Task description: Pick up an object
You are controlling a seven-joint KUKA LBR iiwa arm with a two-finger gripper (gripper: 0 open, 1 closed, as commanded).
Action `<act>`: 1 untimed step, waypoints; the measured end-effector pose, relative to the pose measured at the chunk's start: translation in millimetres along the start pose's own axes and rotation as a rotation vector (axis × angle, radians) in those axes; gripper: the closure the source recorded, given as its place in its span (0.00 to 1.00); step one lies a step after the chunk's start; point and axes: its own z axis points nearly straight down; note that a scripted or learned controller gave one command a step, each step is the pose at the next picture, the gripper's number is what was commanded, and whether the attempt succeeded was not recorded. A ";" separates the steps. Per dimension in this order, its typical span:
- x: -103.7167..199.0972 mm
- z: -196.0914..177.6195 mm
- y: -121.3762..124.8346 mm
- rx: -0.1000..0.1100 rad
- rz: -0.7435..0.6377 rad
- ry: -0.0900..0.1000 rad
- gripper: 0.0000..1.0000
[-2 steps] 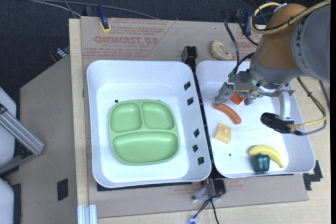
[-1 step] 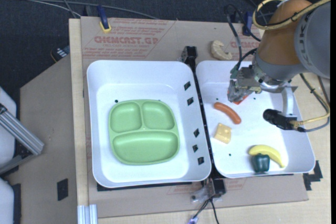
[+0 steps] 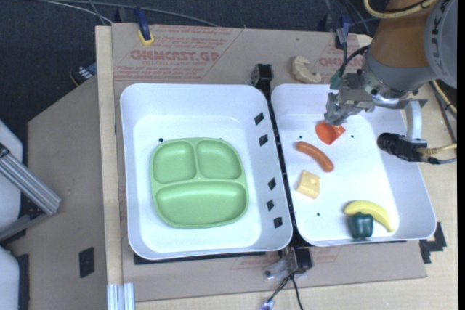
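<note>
Camera view: in the right bin [image 3: 407, 189], nearest me, lie a banana [image 3: 376, 212] and a green pepper [image 3: 361, 226], then cheese [image 3: 309, 184], then a sausage [image 3: 314, 155]. Farther, my gripper [image 3: 336, 117] hangs just over a red piece [image 3: 329, 132]; whether it grips, I cannot tell. I should descend straight and centred. The left bin [image 3: 138, 120] holds a green tray [image 3: 197, 181].

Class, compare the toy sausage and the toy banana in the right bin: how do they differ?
The sausage is orange-red; the banana is yellow. The sausage lies near the bin's middle, apart from other items; the banana lies at the near edge, touching a green pepper. Both are elongated toy foods in the right bin.
</note>
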 end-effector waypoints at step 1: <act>0.0 -54.5 1.6 -0.002 0.000 0.000 1.00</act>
